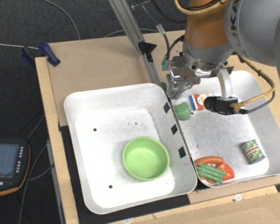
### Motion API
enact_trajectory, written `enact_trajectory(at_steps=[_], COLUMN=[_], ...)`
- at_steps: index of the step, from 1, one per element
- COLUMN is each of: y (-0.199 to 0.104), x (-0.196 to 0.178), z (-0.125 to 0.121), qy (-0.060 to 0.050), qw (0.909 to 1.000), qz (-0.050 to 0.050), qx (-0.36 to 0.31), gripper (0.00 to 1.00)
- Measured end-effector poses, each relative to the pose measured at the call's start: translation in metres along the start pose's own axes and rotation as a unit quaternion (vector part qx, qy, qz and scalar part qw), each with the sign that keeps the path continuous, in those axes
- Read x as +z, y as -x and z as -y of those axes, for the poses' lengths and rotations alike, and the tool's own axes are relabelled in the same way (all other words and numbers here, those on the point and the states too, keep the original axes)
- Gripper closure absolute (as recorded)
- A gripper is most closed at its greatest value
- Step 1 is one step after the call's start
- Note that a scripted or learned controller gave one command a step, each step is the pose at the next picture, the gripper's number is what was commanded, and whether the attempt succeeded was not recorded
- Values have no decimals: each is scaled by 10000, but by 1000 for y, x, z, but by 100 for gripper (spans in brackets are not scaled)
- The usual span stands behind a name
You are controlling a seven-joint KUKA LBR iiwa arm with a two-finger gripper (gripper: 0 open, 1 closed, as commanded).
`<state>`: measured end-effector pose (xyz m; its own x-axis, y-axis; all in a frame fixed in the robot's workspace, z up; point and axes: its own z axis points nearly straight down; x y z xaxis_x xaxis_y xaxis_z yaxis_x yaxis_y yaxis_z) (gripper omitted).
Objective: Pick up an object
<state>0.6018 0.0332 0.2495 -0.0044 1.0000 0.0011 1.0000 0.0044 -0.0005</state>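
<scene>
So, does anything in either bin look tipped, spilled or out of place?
Nothing looks spilled or broken. The light green plastic bowl sits upright in the left white bin. The small green patterned can lies on its side in the right bin.

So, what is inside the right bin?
The right bin holds a small green can, a plate of orange and green pieces, a green ball and a red-and-white packet. The arm covers the bin's far part, so anything there is hidden.

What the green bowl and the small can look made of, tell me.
Green bowl: likely plastic, by its even matte colour with soft sheen. Small can: probably metal or toy plastic under a printed green label; too small to tell.
</scene>
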Motion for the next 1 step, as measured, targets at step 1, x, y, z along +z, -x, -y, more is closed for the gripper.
enact_trajectory(at_steps=[1], y=[-55], x=[15], z=[5], qy=[-5], qw=[10000], qz=[0], qx=[-1], gripper=[100])
